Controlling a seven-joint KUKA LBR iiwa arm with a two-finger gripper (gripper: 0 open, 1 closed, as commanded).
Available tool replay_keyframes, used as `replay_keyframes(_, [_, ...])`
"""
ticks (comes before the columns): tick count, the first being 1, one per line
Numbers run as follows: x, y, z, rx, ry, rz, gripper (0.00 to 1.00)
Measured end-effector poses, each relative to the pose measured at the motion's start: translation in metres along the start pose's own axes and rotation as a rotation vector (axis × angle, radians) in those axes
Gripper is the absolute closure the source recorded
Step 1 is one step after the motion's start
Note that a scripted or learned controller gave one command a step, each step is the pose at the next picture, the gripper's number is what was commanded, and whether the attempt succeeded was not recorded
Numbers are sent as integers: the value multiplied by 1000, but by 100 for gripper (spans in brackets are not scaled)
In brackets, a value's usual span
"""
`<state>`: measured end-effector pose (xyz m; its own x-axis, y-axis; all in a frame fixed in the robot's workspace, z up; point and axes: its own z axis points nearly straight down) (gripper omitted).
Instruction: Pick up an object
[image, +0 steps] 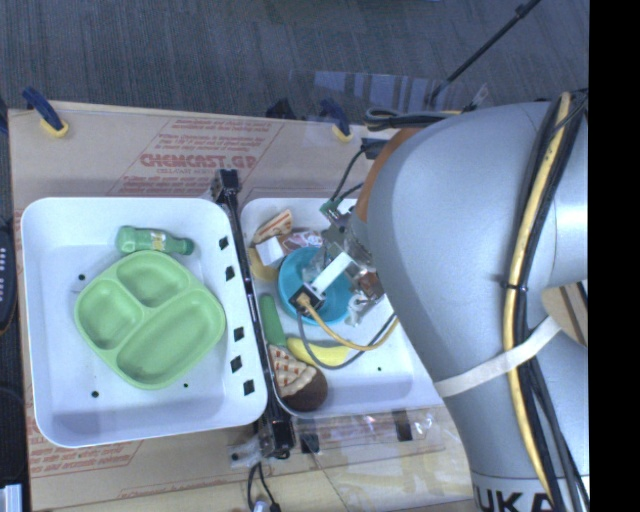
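My gripper (352, 268) is low in the right bin (400, 375), over a blue bowl (336, 296) in the bin's middle. The big grey arm hides the right part of that bin. Around the bowl lie a sandwich-like toy (272, 233) at the back left, a green cucumber (271, 318) along the left wall, a yellow banana (318, 353) in front, and a brown waffle-like piece (297, 381) at the front left corner. A small brown thing (372, 285) shows just right of the bowl.
The left bin (60, 400) holds a green divided plate (150, 320) and a green bottle (152, 241) lying behind it. A black divider rail (245, 300) runs between the bins. Blue clamps (45, 110) pin the cardboard at the back.
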<state>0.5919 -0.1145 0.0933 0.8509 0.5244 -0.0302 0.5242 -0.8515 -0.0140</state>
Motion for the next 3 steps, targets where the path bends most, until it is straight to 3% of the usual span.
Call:
replay_keyframes(1, [-29, -19, 0, -4, 30, 283, 0])
replay_keyframes(2, [-1, -23, 0, 0, 26, 340, 0])
replay_keyframes(3, [-54, -61, 4, -2, 26, 280, 0])
